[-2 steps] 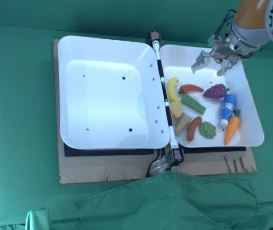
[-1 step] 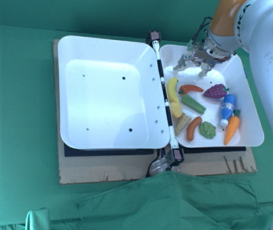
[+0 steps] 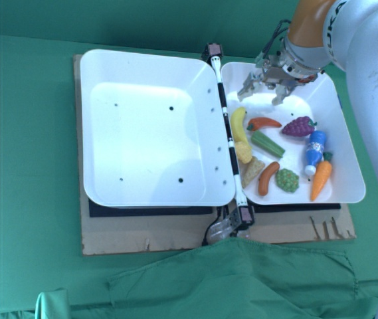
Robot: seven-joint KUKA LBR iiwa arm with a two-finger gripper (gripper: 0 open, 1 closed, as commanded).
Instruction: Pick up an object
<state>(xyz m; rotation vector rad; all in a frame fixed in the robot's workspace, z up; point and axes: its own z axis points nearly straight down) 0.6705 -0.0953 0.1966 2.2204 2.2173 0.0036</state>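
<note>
My gripper (image 3: 263, 94) hangs open over the far part of the right bin (image 3: 348, 178), with nothing between its fingers. Below it lie several toy foods: a yellow banana (image 3: 238, 123), a red chili (image 3: 264, 122), a green cucumber (image 3: 267, 143), purple grapes (image 3: 298, 126), a blue and white bottle (image 3: 314, 149), an orange carrot (image 3: 321, 178), a green broccoli-like piece (image 3: 286, 180), a sausage (image 3: 268, 178), a corn piece (image 3: 243, 152) and a tan wedge (image 3: 252, 171). The chili is nearest the fingers, a short way toward the front.
The left bin (image 3: 149, 128) sits beside the right one, with a black and white divider bar (image 3: 227, 128) between them. Both rest on cardboard (image 3: 142, 234) over green cloth. A fold of green fabric (image 3: 242, 278) lies at the front. The arm (image 3: 375, 78) fills the right side.
</note>
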